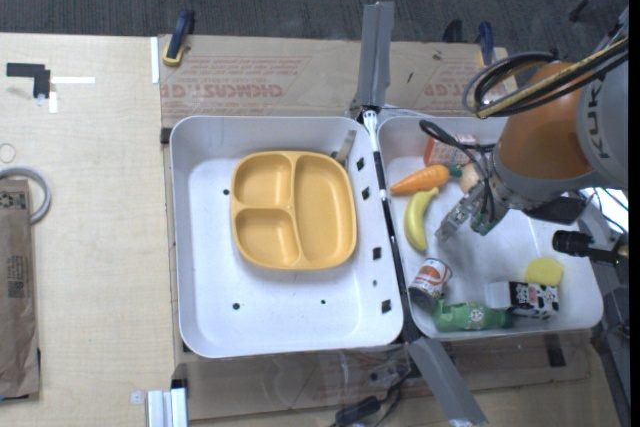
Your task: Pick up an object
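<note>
The right bin holds an orange carrot, a yellow banana, a small red and white can, a green bottle, a black and white carton and a yellow sponge. My gripper hangs over the middle of this bin, just right of the banana and above the can. Nothing shows between its fingers. The arm's orange band covers the bin's far right part.
The left bin holds a yellow three-compartment plate. A grey divider bar runs between the bins at the back. A brown paper bag lies at the far left of the bench. Cables loop over the arm.
</note>
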`<state>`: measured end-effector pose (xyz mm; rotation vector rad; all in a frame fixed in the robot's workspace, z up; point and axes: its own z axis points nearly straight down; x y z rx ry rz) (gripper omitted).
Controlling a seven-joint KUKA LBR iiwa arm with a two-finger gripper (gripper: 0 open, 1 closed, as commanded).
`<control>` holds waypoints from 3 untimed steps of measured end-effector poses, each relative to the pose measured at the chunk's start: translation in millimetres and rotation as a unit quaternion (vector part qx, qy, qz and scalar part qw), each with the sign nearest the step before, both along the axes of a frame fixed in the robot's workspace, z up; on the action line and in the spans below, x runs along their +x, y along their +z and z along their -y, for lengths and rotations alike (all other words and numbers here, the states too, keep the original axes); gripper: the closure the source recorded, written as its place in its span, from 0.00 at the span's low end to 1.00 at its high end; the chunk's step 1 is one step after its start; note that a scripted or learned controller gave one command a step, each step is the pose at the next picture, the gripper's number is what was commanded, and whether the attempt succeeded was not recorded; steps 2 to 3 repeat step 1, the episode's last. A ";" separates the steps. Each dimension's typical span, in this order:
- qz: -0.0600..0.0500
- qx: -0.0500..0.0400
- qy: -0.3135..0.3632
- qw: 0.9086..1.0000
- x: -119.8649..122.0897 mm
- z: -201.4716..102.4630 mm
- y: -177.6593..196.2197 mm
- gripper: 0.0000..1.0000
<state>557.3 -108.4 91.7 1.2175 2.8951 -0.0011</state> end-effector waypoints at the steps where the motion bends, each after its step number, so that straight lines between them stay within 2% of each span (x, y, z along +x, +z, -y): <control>1: 0.000 0.000 0.000 1.000 0.1 -0.1 0.1 0.00; 3: 0.000 0.000 0.000 1.000 0.1 -0.1 0.1 0.00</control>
